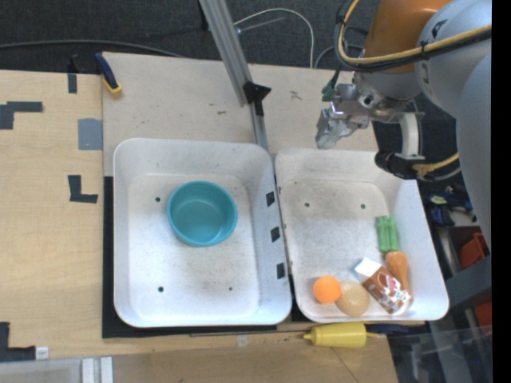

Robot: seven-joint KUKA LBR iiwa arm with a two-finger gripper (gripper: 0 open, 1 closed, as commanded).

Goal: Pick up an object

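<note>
2 shallow white bins sit side by side on the desk (184,94). The left bin (132,214) carries a teal bowl (202,212), upright, toward its far half and a little left of centre. The right bin (319,214) has its things crowded into the near right corner: an orange ball (326,290) touching a pale tan round piece (352,299), a red and white packet (385,287) just beside that, an orange carrot-like piece (397,266) along the right wall, and a green piece (387,233) just beyond it. A yellow bottle (338,335) lies on its side on the desk against that bin's near edge. A grey metal post (227,42) slants across the far desk and ends near the seam between the bins. A yellow and blue clamp (107,73) sits at the desk's far left corner.

The pincer (329,136) hangs over the far edge of the right bin, well apart from the cluster and touching nothing. I cannot tell how it is set, and nothing shows in it.
</note>
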